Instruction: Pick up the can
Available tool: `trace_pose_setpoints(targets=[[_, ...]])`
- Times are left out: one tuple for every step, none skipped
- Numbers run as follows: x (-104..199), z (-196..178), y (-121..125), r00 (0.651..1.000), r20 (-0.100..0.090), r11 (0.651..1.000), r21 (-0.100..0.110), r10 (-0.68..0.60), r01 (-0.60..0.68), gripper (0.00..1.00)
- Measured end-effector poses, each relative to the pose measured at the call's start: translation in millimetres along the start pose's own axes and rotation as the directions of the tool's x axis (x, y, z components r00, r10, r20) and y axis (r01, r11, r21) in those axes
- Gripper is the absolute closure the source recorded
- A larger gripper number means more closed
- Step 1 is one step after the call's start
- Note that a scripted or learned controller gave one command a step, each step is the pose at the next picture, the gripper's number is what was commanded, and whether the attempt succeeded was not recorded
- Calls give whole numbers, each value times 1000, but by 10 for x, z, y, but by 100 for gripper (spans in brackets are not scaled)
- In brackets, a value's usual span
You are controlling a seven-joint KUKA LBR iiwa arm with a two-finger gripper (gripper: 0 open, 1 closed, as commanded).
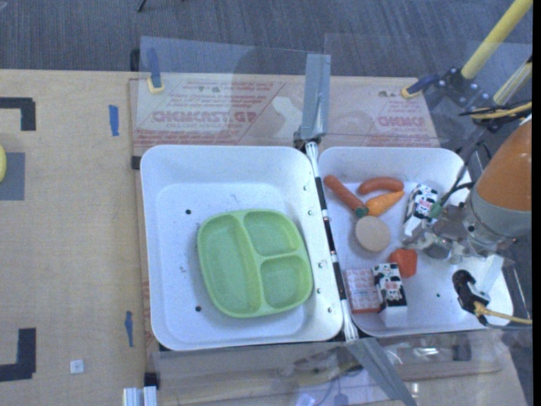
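The can (pixel 372 233) lies in the right bin (pixel 439 307), showing its round tan end face, just below the carrot. My gripper (pixel 425 237) hangs low over the same bin, a short way to the right of the can and apart from it. It sits between a cow-patterned carton (pixel 422 201) behind it and a red-orange piece (pixel 407 262) in front. Nothing visibly rests in the gripper.
The right bin also holds an orange carrot (pixel 385 201), two sausages (pixel 342 191) (pixel 380 183), a pink packet (pixel 361 288) and a second cow-patterned carton (pixel 390 288). A green divided plate (pixel 254 262) lies in the left bin (pixel 169 227). The arm's black cable (pixel 467 293) hangs over the right bin's corner.
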State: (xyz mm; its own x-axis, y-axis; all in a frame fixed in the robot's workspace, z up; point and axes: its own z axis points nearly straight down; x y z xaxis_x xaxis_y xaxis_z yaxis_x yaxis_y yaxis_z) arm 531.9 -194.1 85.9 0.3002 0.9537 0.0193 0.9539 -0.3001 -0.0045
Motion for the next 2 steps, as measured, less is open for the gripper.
trace_pose_setpoints(targets=[[-55, -126, 11, 1000, 9, 1000, -5, 5, -5, 100], [143, 0, 853, 942, 12, 942, -5, 337, -336, 100]])
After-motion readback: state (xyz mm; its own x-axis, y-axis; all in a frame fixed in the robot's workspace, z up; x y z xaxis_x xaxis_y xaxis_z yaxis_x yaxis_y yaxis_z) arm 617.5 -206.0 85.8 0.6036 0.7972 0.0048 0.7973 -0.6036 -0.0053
